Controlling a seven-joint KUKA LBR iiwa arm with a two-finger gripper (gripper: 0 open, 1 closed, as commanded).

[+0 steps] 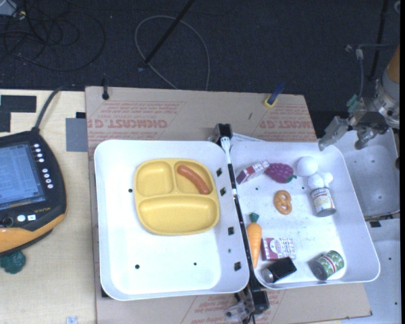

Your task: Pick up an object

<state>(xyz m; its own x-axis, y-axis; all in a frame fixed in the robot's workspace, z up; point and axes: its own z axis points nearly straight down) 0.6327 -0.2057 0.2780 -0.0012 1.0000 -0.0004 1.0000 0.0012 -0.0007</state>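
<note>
Leftmost, a teach pendant (17,187) lies on the counter (67,262). Next, the left bin (121,262) carries a yellow divided plate (175,211) with a sausage (194,178) in its upper right compartment. Further right, the right bin (354,228) holds the candidates — purple grapes (280,172), a pretzel (283,202), a carrot (254,241), a green can (327,264). Beyond its upper right corner hangs the claw (347,132) — prongs spread, gripping nothing.
</note>
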